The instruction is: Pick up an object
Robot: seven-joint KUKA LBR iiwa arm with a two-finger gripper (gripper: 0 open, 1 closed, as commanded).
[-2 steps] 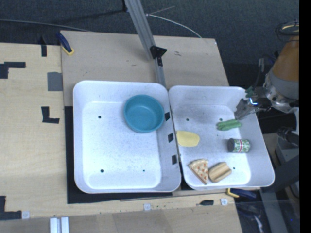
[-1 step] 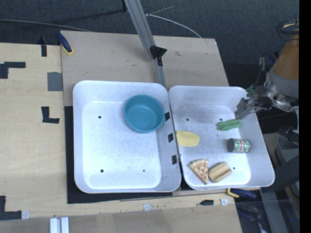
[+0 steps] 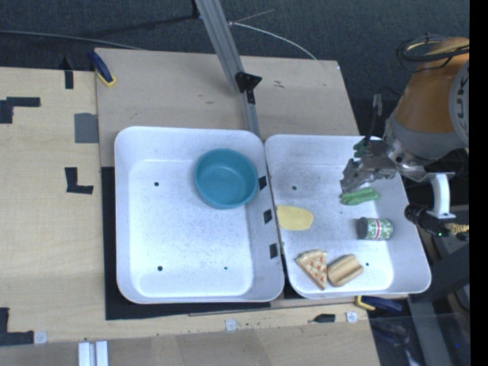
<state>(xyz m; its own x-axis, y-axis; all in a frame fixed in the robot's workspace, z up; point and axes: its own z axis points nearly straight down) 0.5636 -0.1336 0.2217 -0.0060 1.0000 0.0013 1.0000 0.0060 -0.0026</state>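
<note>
Pincer (image 3: 357, 180) sits low over the right bin (image 3: 324, 147), just above the green pod-shaped object (image 3: 359, 197), which lies flat right under the fingertips, long axis running left-right, right end tilted slightly toward the far rim; cannot tell if the pincer is open, closed or touching it. Below the pincer: 1 small green-and-white can (image 3: 374, 229) on its side, further down 1 bread roll (image 3: 345, 270) beside 1 pizza slice (image 3: 312, 268). Down-left of the pincer 1 yellow piece (image 3: 294, 218); far left, 1 blue bowl (image 3: 226, 178) in the left bin (image 3: 145, 227).
</note>
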